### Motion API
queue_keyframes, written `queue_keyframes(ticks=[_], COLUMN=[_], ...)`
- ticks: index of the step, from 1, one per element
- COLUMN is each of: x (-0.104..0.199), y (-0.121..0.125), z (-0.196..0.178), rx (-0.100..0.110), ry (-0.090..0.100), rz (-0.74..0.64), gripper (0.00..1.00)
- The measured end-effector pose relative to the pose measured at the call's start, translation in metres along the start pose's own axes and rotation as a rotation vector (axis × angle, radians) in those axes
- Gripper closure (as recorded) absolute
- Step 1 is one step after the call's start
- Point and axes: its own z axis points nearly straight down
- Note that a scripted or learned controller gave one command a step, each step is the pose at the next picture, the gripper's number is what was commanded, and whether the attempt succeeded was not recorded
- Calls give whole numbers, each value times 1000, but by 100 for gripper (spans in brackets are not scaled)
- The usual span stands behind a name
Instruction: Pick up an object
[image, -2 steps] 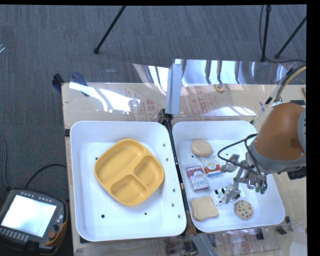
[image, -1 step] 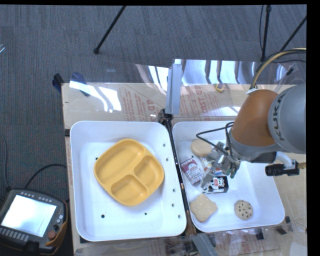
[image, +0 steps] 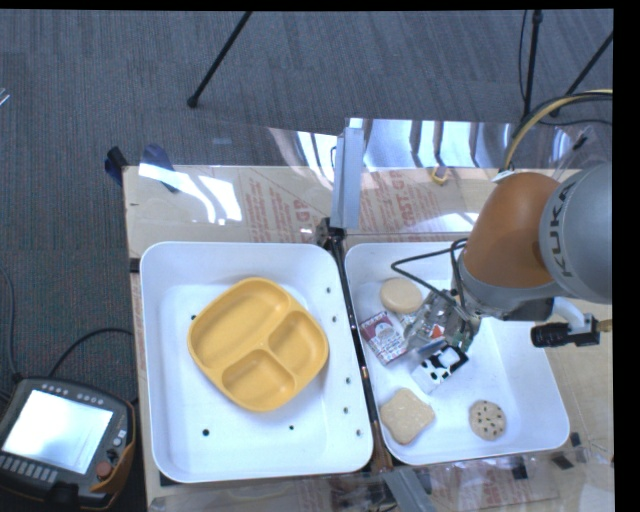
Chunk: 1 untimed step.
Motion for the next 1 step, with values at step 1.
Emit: queue_keyframes(ticks=[1], x=[94], y=[59], z=[-77], rx=[10], ry=[17], rz=[-82], gripper=[100])
